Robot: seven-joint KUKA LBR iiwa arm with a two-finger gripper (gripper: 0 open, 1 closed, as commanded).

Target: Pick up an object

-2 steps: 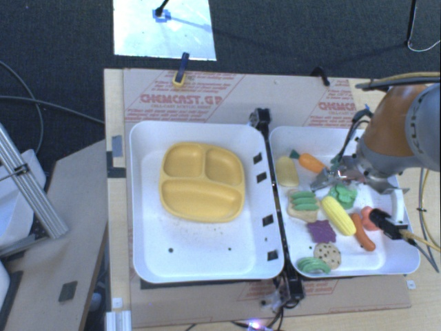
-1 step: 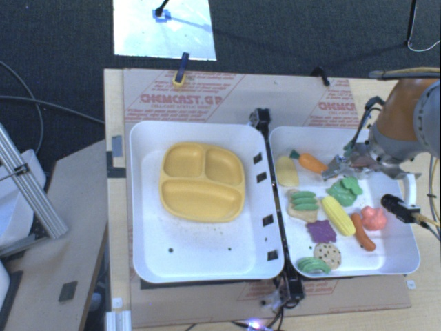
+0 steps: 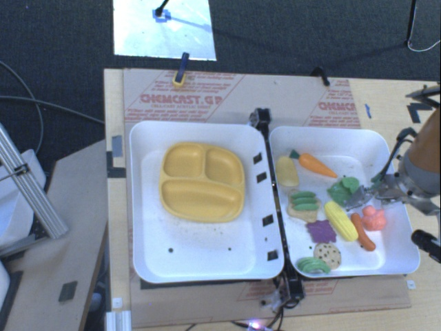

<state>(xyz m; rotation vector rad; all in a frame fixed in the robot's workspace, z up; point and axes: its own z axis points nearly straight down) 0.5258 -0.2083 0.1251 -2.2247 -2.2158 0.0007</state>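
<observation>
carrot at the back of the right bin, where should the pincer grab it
Grip the carrot across its thick orange middle, coming straight down from above. It lies flat and slanted, green top toward the yellow piece, with open bin floor on both long sides.

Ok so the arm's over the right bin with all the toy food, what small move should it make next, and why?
Probably a short drop straight down. The gripper sits in the right bin beside the green toy, with the yellow corn just below it in the camera view. Nothing is visibly between its fingers, so lowering onto the green toy seems the likeliest way to a grasp.
</observation>
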